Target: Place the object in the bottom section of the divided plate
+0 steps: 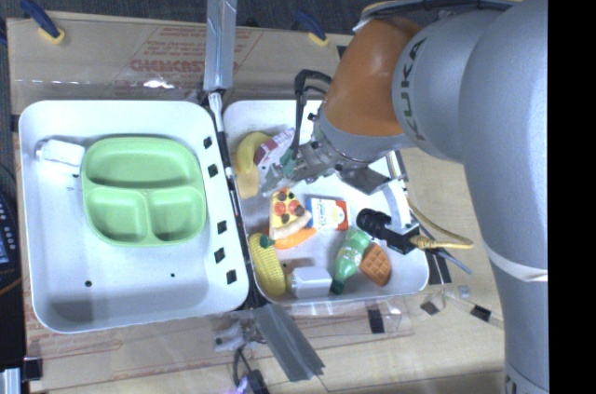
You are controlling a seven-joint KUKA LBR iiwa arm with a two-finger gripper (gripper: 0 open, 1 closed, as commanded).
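Gripper (pixel 296 161) low in the right bin (pixel 410 276), toward its far left corner, just above the pizza slice (pixel 288 211); open or closed, cannot tell. Beside it, a banana (pixel 247 161) along the left wall. Nearer the front edge: a small carton (pixel 327 214), a green bottle (pixel 346 256), a waffle piece (pixel 376 265), corn (pixel 267 265) in the front left corner. Across the divider, in the left bin (pixel 56 290), the green divided plate (pixel 144 189), its sections bare, with a white block (pixel 60 153) at its far left.
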